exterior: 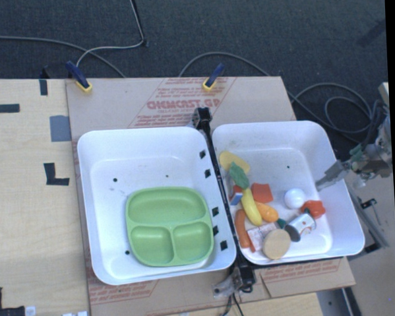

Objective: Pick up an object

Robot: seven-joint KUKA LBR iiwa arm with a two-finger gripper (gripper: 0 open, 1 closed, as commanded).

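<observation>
two shallow white bins sit side by side on a cardboard sheet [181, 102] held by two blue and yellow clamps [78, 76] at its far edge. the left bin [95, 153] holds a green divided tray [169, 226], lying flat toward its near side. the right bin [315, 138] holds a heap of toy food packed against its left wall and near side: a yellow banana [251, 206], an orange carrot [242, 229], a white ball [294, 198], a red block [262, 192], a round tan disc [277, 245] and a yellow and green piece [235, 168] farther back. they overlap, so several lie partly hidden and are hard to name. the gripper [327, 177] hangs at the right bin's right rim, apart from the heap, with the white ball nearest. it is small and blurred, and whether it is wide or narrow i cannot tell; nothing is seen in it. black cables [138, 31] trail over the dark floor beyond.
</observation>
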